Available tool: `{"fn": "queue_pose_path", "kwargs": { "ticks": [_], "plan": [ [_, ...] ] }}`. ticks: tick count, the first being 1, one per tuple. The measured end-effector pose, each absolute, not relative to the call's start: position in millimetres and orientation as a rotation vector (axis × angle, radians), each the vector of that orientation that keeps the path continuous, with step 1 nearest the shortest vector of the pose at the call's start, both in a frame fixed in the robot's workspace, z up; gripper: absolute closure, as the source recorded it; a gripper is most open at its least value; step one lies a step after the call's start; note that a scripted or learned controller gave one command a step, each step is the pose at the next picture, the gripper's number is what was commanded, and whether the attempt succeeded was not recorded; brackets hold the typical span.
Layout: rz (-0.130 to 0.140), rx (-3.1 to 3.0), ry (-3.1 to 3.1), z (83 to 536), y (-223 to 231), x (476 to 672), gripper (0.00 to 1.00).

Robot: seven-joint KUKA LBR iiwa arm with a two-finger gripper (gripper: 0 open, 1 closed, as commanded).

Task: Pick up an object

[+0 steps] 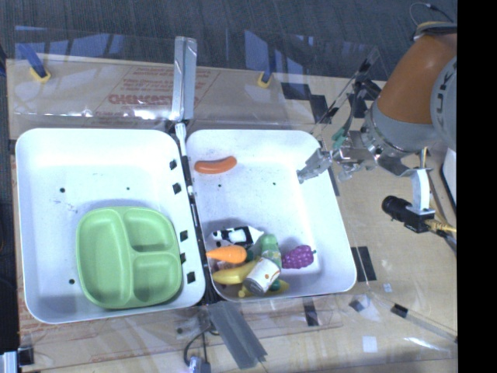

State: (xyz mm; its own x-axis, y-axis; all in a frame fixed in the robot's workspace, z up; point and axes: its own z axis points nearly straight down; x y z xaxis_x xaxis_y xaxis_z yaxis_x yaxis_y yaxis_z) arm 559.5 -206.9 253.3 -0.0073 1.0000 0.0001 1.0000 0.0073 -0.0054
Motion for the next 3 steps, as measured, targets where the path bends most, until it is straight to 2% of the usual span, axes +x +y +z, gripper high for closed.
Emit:
{"fn": "queue_pose_path", "kwargs": {
  "ticks": [1,2,3],
  "plan": [
    [0.006,-2.198,-2.239,138.8,-169.0,587.1,0.0],
    [0.005,-2.208,-2.23,89.3,-149.1,654.5,0.0],
    [0.008,-2.142,-2.298,90.8,-100.6,656.5,0.0]
  ]
}}
